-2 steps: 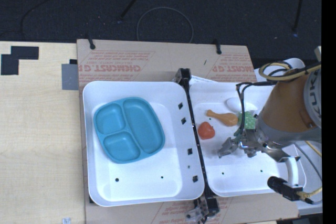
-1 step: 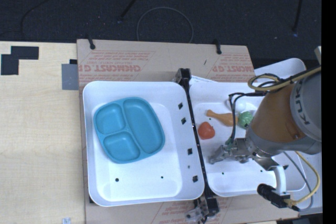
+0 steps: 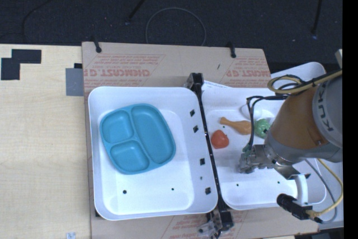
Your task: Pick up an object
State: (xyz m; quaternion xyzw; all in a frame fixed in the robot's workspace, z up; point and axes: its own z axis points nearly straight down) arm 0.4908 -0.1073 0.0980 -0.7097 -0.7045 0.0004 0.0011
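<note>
In the right bin [image 3: 251, 198] lie a red rounded object [image 3: 220, 139], a tan drumstick-shaped object [image 3: 237, 125] and a green object [image 3: 262, 127] partly hidden behind the arm. My gripper [image 3: 249, 163] hangs low over the right bin's floor, just right of and below the red object. Nothing shows between its fingers. The arm's orange band [image 3: 293, 123] covers the bin's right part.
The left bin [image 3: 112, 198] holds a blue three-compartment plate [image 3: 136, 137]. A black divider [image 3: 205, 145] runs between the two bins. Cables loop around the wrist on the right.
</note>
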